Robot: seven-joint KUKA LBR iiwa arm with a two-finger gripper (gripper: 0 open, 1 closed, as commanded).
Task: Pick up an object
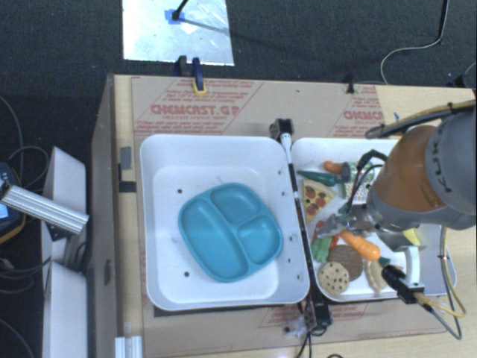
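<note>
- The arm (417,181), grey with an orange band, hangs over the right bin (309,149) on the desk (246,103).
- The gripper (344,218) sits low among the toy food; whether it is clenched or released cannot be told.
- Just beside it lie a carrot (361,245), a pizza slice (316,198) and a brown cookie (346,258), with a chip cookie (334,277) near the bin's front edge.
- The left bin (160,162) holds a blue divided plate (229,231) in its middle.
</note>
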